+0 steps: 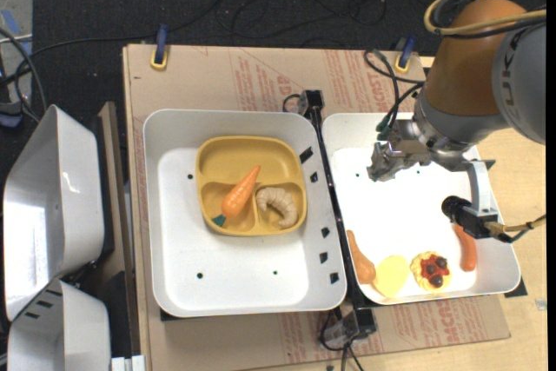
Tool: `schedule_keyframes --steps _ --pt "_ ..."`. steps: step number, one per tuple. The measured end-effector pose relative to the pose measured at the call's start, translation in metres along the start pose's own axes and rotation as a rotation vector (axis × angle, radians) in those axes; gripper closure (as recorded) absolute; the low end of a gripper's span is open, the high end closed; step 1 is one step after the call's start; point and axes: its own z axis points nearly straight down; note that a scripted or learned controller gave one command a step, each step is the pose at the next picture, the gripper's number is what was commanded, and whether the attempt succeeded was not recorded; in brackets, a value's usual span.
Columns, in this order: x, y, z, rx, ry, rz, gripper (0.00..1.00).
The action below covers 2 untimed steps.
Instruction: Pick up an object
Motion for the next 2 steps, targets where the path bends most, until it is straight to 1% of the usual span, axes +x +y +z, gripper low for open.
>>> schedule_keyframes --steps 1,2 --pt "0.057 0.014 0.011 0.001 0.0 0.0 1.0" --pt "0.109 0.017 0.013 0.001 0.0 0.0 1.0"
